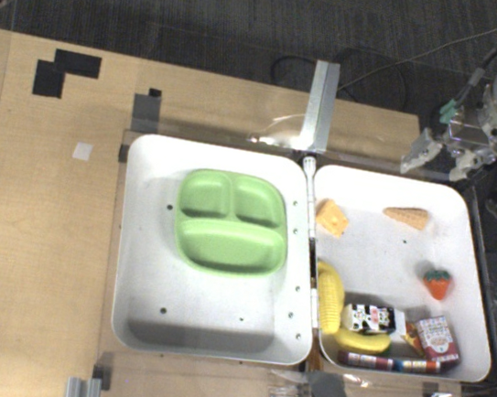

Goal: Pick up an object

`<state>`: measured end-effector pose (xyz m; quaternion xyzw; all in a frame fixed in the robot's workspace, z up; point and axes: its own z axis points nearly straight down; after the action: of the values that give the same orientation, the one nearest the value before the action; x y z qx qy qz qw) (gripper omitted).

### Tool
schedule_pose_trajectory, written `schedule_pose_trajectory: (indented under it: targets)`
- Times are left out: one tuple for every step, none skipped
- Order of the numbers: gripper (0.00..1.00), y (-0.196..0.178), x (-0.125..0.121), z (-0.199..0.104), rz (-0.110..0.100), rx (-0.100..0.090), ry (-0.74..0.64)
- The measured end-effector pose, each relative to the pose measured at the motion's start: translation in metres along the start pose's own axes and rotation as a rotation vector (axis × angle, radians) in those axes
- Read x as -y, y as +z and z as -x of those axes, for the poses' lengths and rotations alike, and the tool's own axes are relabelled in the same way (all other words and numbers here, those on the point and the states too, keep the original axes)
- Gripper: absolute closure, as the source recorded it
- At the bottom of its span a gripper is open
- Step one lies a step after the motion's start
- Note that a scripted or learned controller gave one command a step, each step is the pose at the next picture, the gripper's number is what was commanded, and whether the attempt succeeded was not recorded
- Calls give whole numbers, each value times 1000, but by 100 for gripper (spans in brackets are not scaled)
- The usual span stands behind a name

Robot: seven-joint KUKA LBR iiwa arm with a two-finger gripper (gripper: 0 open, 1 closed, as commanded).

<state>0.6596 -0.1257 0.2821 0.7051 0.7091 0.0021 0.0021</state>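
My gripper (441, 160) hangs above the far edge of the right bin (468, 212), its two fingers spread open with nothing between them. In that bin lie a tan wedge of bread (408, 217), an orange-yellow cheese-like piece (331, 218), a strawberry (438, 282), a yellow corn cob (330, 299), a banana (364, 341), a black-and-white small box (369, 317), a red-and-white carton (436, 339) and a dark marker (390, 362). The bread wedge is the closest thing, just in front of the gripper.
The left bin (135, 306) holds a green divided plate (231, 222). A metal post (320, 107) stands behind the seam between the bins. Cables run across the dark floor at the back right.
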Motion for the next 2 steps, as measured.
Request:
schedule_pose_trajectory:
  targets:
    - [0,97,4,-68,-2,-1,249]
    - [0,187,37,-31,-1,0,-70]
